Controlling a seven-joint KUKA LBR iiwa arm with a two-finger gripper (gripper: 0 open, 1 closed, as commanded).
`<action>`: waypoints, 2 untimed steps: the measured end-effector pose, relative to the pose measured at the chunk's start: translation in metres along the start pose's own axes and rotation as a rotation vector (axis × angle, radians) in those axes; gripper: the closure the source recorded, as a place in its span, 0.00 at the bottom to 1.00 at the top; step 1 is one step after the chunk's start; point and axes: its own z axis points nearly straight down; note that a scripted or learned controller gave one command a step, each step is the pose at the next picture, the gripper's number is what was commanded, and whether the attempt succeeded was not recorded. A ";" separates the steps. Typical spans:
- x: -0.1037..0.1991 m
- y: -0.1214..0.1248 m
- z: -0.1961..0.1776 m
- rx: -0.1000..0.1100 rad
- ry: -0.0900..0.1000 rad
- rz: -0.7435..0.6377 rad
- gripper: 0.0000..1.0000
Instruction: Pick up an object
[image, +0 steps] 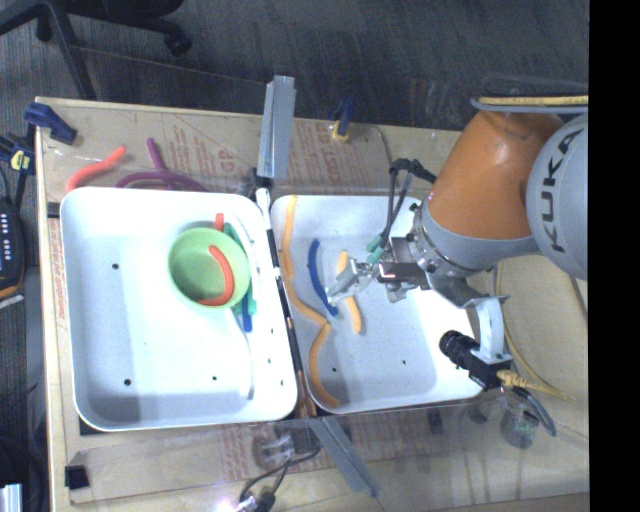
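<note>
Grey hand (343, 287) hovers over the right bin (420, 385), fingers parted, gripping nothing.

We can read the letters "KUKA", running sideways in dark print on the grey arm (560, 195), while red printing on the bench (200, 140) under the bins is too faint to make out.

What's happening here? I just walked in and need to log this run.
A grey and orange robot arm reaches in from the right over the right bin, its end effector low among a blue strip, a short yellow piece and a long orange strip. Nothing looks lifted yet. The left bin holds a green bowl.
</note>
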 end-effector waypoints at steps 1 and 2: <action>-0.027 0.019 0.054 0.002 0.000 0.099 0.00; -0.084 0.053 0.153 0.001 0.001 -0.086 0.00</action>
